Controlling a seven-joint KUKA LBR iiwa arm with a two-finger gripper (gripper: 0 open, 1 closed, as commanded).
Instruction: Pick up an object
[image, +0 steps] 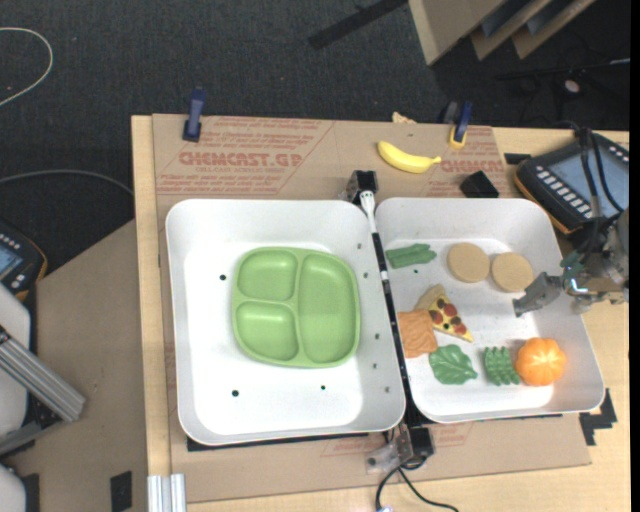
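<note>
So here's where I'm at. My fingers (531, 299) hang over the right-hand shallow white plastic bin (480, 214), a bit above the round orange toy fruit (540, 362) in the view and not touching it. I honestly can't tell from this angle whether they're spread or closed. Nothing visibly sits between them, so I won't claim I've got anything.

Everything pickable is clustered around that orange, which is probably why I'm on this side at all. A ridged green toy vegetable (500, 366) sits right beside it on the left, then a flat green leaf piece (453, 365). Further left is a toy pizza slice (443, 315), overlapping an orange square cracker-looking piece (416, 334). Up from the orange, just past my fingers, are two flat tan discs (467, 263), side by side.

My guess is the orange or the nearer disc is the target, since both are close by. The orange is chunky enough to grip, though round, so it could roll out. The discs lie flat, which makes them hard to get under.

Far left of the orange, a green divided plastic plate (297, 307) sits in the other bin.
</note>
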